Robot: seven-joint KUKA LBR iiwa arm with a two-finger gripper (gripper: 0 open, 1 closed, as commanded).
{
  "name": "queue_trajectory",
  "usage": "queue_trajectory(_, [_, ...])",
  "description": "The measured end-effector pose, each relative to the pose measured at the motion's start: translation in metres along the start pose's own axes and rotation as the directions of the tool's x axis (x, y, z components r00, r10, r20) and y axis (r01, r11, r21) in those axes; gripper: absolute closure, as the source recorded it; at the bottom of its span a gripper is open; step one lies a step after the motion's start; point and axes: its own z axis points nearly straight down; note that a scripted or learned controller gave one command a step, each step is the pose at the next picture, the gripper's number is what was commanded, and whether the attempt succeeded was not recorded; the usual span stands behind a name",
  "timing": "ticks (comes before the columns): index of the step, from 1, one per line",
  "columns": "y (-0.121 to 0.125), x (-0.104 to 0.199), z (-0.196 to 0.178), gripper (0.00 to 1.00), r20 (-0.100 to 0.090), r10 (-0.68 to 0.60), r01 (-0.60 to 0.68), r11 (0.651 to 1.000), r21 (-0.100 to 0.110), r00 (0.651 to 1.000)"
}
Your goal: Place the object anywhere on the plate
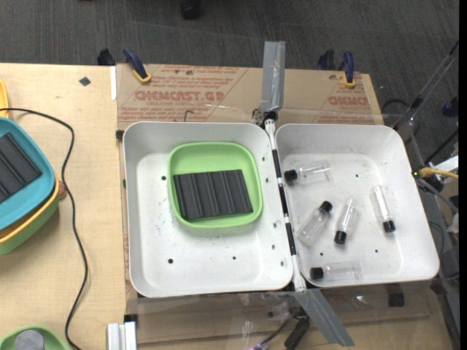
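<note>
A green square plate (214, 160) lies in the left white bin (146, 254), toward its far side. A dark ribbed rectangular pad (213, 194) rests flat on the plate. In the right white bin (408, 261) lie several clear plastic vials with black caps: one near the far left (308, 173), two close together in the middle (315, 220) (344, 221), one to the right (382, 208) and one by the near edge (336, 272).
Brown cardboard (219, 92) lies under the bins, held by blue clamps (136, 65) at the back. A stack of teal and yellow-green plates (25, 188) sits at the left bench edge, with a black cable (73, 195) running beside it.
</note>
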Motion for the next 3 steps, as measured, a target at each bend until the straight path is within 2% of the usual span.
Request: queue_trajectory(3, [-0.0028,-0.0125,0.0044,0.00,-0.001,0.005,-0.005,1.000,0.000,1.000])
